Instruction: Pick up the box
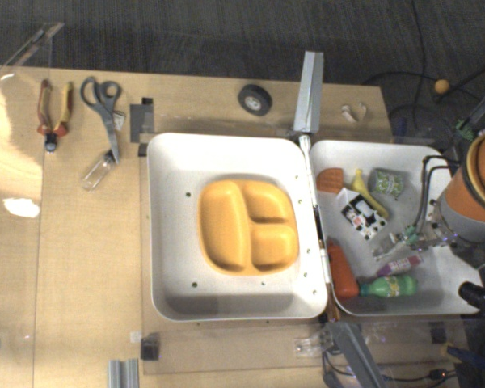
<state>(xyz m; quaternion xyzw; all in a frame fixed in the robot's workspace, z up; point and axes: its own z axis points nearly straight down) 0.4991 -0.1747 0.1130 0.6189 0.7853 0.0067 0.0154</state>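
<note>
The box [360, 214] is small and white with black print. It lies tilted in the right bin [436, 153], left of the middle, beside a yellow banana [367, 192]. The grey arm with its orange band [478, 186] reaches in over the bin's right side. My gripper [410, 239] hangs low just right of the box and a little nearer the front, apart from it. Nothing shows as held.
Around the box lie a brown-orange piece [330, 179], a green crumpled packet [388, 183], an orange-red carrot [343, 270], a green bottle [387, 286] and a pink tube [402, 262]. A yellow divided tray [248, 224] sits in the left bin [171, 217]. Scissors [105, 111] and pliers [53, 111] lie on the bench.
</note>
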